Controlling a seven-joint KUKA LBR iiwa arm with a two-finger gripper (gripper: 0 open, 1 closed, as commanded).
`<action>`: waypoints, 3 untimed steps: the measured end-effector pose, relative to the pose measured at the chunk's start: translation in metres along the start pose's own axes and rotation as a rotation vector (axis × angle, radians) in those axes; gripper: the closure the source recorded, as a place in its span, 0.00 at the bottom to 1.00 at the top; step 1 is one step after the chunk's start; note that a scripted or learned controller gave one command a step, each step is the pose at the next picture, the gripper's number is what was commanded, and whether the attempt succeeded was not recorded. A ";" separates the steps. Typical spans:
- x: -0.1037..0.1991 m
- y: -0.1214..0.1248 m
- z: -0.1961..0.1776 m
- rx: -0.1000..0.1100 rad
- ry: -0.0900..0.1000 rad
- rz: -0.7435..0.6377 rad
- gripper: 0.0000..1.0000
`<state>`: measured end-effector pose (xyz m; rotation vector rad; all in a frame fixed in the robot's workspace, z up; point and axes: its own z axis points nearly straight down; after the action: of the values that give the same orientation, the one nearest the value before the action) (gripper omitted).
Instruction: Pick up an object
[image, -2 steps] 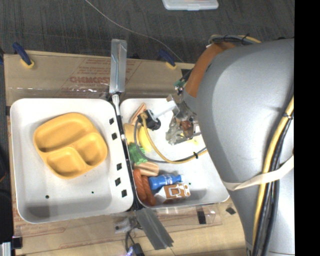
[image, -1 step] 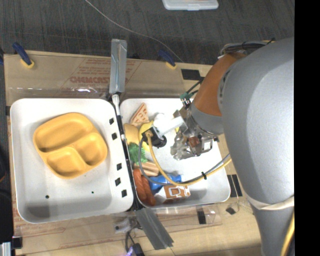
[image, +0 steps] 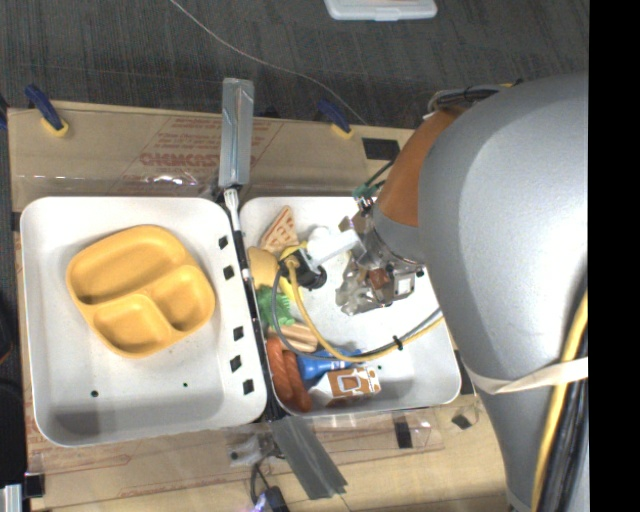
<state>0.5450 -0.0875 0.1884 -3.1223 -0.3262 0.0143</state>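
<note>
The gripper (image: 375, 283) hangs low over the right bin's (image: 430, 345) middle, presumably to reach the small objects (image: 300, 340) heaped along that bin's left edge, though its grasp cannot be told.

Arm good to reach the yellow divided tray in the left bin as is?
Probably yes. The yellow divided tray lies alone in the left bin with nothing over it. The tool hangs over the right bin, so it must cross the divider.
</note>
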 end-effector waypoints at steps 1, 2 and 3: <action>-0.032 0.028 -0.059 -0.002 0.007 -0.016 1.00; -0.074 0.037 0.096 -0.004 0.014 -0.050 1.00; -0.052 -0.008 0.098 0.000 0.007 -0.004 1.00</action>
<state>0.4911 -0.0903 0.0908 -3.1206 -0.3320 0.0036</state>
